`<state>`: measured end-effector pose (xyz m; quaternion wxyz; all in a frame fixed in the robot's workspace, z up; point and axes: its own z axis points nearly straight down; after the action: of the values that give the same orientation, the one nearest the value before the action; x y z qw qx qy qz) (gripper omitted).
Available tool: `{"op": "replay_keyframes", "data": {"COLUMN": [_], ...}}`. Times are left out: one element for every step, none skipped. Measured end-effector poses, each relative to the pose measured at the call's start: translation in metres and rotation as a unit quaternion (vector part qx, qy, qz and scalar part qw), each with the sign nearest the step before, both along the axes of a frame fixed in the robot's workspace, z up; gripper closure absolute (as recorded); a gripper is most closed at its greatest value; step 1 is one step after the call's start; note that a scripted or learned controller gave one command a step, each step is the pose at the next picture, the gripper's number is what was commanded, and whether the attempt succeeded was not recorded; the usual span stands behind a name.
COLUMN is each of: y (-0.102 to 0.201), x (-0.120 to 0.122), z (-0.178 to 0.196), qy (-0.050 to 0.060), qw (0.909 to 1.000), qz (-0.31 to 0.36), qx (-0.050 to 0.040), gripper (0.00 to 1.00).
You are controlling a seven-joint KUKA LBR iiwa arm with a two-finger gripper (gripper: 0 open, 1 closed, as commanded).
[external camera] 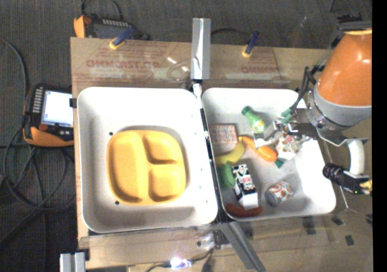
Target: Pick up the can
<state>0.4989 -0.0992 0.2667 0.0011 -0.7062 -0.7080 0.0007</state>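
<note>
- Nearest edge of the right bin (pixel 314 207): the can (pixel 279 192) is lying on its side down in the near-right part, red and white label, grey end facing left-ish. It's sitting free, nothing on top of it, so this is the easy part.
- Just left of it there's a black-and-white carton (pixel 243 181) and a red thing (pixel 245 210) right at the near wall. I'd come in from above rather than sweeping sideways, so neither gets shoved into the can.
- Since it's on its side it'll probably roll if nudged. My guess is the best bet is closing across the round body, not along its length.
- Middle of the bin is the messy bit: a banana (pixel 232 156), an orange carrot-looking piece (pixel 264 152) and a green bottle (pixel 254 119) further back. No reason to go near any of that.
- The gripper (pixel 285 135) hangs over the far-right part of that clutter, well apart from the can. Can't tell if it's spread or pinched together, too much stuff blends in there. Nothing visibly held.
- So the move, as I read it: lift clear, shift toward the near side, then drop straight onto the can.
- The left bin with the yellow tray (pixel 147 165) is irrelevant here.
</note>
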Motion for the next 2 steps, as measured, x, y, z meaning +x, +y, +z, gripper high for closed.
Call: {"op": "replay_keyframes", "data": {"y": [0.0,-0.095], "x": [-0.016,-0.016], "z": [-0.16,-0.134], "qy": [0.001,0.0], "qw": [0.9998,0.9949], "qz": [-0.018,-0.101], "qx": [0.0007,-0.0006], "gripper": [0.0,0.0]}}
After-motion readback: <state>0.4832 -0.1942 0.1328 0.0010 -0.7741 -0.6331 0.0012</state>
